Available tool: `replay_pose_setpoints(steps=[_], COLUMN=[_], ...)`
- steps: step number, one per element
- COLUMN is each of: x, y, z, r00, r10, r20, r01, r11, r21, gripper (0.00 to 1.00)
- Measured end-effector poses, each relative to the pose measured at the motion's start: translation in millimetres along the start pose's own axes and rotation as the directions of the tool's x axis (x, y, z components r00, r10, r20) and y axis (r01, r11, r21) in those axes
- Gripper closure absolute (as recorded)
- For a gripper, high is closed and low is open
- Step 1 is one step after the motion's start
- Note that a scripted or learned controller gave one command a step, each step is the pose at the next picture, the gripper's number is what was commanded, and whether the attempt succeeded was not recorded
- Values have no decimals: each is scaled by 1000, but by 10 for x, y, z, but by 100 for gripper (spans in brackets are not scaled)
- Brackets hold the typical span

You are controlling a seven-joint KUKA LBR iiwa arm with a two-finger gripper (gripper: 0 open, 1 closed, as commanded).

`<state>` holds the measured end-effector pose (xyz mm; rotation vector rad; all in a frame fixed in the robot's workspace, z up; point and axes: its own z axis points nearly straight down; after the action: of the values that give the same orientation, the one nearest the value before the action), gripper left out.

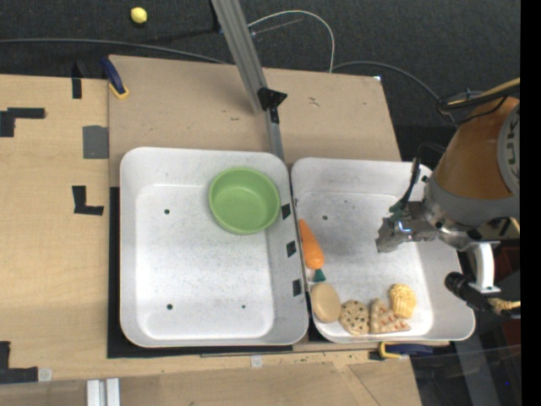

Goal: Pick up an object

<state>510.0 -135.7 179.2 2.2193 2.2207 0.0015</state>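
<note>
Toys: a pale egg, a cookie, a striped piece and corn line the right bin's near edge.
Carrot: by the divider.
Gripper: above the corn, apart; finger spread cannot be told.
Green bowl: left bin, far corner.

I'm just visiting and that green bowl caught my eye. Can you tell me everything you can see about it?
The green bowl is round, light green and looks like smooth plastic, with a plain rim and a shallow hollow that holds nothing. It sits upright in the left bin, in the back right corner, close to the wall that divides the two bins. Nothing rests on it. The end effector is apart from it, over the right bin.
</note>
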Motion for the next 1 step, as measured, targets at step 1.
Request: replay_pose_setpoints(steps=[1], x=[81], y=[-15], z=[-589], r00=[1000], r10=[-2], r20=[0], r01=[2], r11=[1000], r21=[-2], gripper=[100])
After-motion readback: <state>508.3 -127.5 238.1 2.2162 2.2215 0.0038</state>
